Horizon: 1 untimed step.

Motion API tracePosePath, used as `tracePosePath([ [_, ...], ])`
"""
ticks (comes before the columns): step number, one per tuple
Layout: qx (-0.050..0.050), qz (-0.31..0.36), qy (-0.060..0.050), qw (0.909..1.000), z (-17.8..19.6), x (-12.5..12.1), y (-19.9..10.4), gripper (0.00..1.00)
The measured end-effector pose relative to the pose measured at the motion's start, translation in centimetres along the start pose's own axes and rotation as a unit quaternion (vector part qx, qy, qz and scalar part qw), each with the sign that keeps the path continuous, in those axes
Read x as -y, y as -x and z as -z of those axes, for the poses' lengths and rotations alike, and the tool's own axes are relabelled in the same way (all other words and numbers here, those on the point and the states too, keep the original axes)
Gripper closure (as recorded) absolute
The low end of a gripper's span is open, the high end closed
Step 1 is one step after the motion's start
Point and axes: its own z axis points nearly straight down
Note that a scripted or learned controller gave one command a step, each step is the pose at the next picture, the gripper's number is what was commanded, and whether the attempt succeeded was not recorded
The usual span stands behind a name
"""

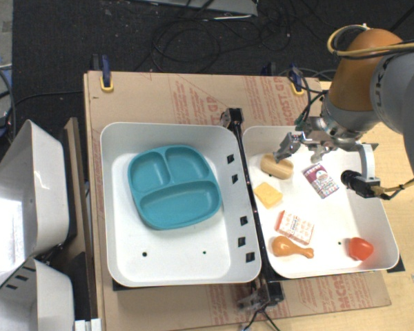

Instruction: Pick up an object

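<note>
Claw sits over the back of the right bin, fingers spread, nothing between them. A tan bread roll lies just below and left of the claw. A small packet lies just to its lower right. A yellow block, a red-and-white carton, an orange drumstick and a red piece lie farther toward the front. A teal divided plate rests in the left bin, well left of the claw.
</note>
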Motion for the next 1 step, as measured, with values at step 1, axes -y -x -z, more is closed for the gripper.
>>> tracePosePath([
  [1, 0.0, -0.002, 0.0, 1.0, -4.33, 0.03, 0.19, 0.0],
])
